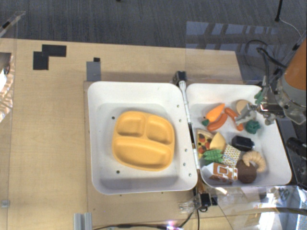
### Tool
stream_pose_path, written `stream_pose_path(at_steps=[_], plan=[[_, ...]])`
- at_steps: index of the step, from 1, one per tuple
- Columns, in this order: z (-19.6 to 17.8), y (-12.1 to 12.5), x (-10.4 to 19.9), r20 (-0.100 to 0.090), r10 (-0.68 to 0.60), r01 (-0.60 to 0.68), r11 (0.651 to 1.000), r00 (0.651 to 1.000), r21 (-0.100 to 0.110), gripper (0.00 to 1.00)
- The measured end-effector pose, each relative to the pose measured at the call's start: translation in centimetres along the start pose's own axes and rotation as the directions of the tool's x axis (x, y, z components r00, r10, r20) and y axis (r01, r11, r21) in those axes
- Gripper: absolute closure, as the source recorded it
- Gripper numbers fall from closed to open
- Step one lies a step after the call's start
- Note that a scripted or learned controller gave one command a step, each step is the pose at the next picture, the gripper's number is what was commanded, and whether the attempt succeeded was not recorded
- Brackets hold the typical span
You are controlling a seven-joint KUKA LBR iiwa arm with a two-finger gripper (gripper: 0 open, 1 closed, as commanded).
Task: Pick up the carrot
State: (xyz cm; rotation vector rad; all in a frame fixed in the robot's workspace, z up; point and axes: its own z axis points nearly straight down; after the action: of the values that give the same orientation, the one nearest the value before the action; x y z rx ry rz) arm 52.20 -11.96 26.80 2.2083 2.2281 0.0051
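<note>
The approach step is judged to be in hand: nothing is seen between the fingers of the claw (250,113), which appear slightly spread above the right bin (283,152). The carrot (215,112) lies in that bin's upper left part, beside a hot dog (218,122), to the claw's left and near it. A shift leftward and a descent are called for.

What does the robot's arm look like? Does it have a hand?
The arm is grey with an orange band above the wrist. Black cables loop beside it. Instead of a hand, it has a small grey metal gripper with two thin fingers.
</note>
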Motion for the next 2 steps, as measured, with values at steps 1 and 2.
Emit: stream_pose_path(at_steps=[1, 2], plan=[[10.6, 6.5, 1.8, -0.002, 0.098, -0.098, 0.995, 0.995, 0.011, 0.00], [17.9, 9.2, 2.6, 0.000, -0.070, 0.070, 0.998, 0.998, -0.004, 0.00]])
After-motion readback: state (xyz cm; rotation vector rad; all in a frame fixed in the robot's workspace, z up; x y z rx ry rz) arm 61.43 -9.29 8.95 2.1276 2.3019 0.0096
